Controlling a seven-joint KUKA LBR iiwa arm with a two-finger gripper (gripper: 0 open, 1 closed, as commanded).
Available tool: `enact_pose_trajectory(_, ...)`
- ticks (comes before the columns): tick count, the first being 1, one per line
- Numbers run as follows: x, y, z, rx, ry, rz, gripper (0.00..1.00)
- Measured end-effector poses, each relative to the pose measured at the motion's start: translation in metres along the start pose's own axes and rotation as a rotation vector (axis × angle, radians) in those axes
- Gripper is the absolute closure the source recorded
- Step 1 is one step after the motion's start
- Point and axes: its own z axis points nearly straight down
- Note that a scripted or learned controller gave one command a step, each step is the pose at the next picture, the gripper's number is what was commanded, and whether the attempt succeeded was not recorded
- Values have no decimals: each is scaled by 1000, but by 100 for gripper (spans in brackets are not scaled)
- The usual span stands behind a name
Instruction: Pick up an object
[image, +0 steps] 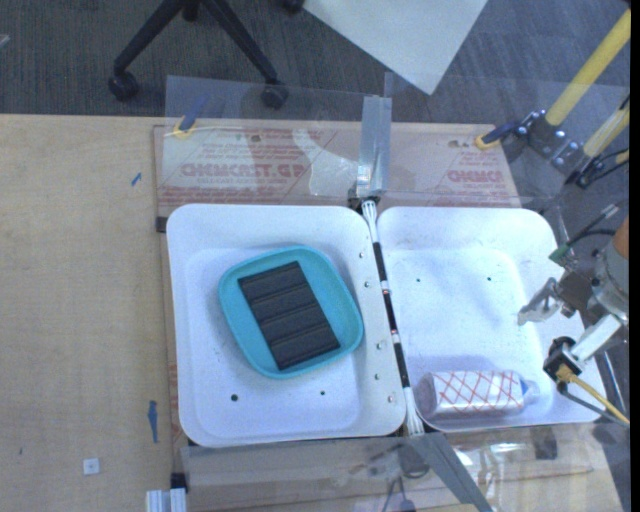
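The wooden bench (80, 300) spreads far out to the view's left of the gripper (538, 305). It bears two shallow white bins that touch along their inner walls.

The right bin (450, 260) is the one the gripper hangs over, close to its outer wall at the view's right. The bin's bare floor stretches away from the gripper toward the dividing wall. The left bin (200, 240) sits beyond that wall, well apart from the gripper.

A teal dish (235, 300) with rounded corners lies in the middle of the left bin, turned at a slant. It is level with the gripper in the view but far across from it.

A black ridged block (288, 315) lies flat on the dish, split by grooves into four bars. It sits wholly inside the dish's rim and is well away from the gripper.

A white packet (475, 390) with a red crosshatch print is the nearest thing to the gripper. It lies on its side along the right bin's near wall, lower in the view and a little to the view's left of the gripper. The two do not touch, and bare bin floor shows between them.

The gripper points toward the view's left and nothing shows in its grasp. Whether its jaws are spread or pressed together I cannot tell.
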Motion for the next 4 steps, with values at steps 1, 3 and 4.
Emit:
enact_pose_trajectory(1, 45, -30, 119, -14, 7, -116, 0)
enact_pose_trajectory(3, -33, 31, 63, -3, 0, 73, 0)
enact_pose_trajectory(4, -3, 4, 85, -1, 0, 8, 0)
